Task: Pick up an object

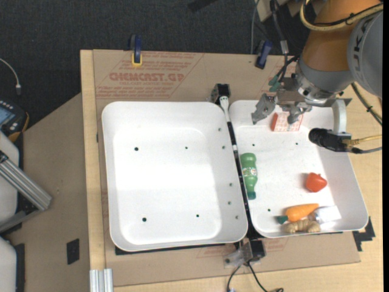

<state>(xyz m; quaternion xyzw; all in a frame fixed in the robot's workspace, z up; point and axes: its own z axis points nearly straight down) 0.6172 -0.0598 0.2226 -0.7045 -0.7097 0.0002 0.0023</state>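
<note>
A cardboard-topped desk (91,163) carries two white bins. In the right bin (340,163), the gripper (281,110) hangs with jaws spread, empty, straddling a small red-and-white packet (285,121) at the far edge. Approach step; next, descend and close.

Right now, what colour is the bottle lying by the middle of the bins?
Green bottle, seen in the camera view.
</note>
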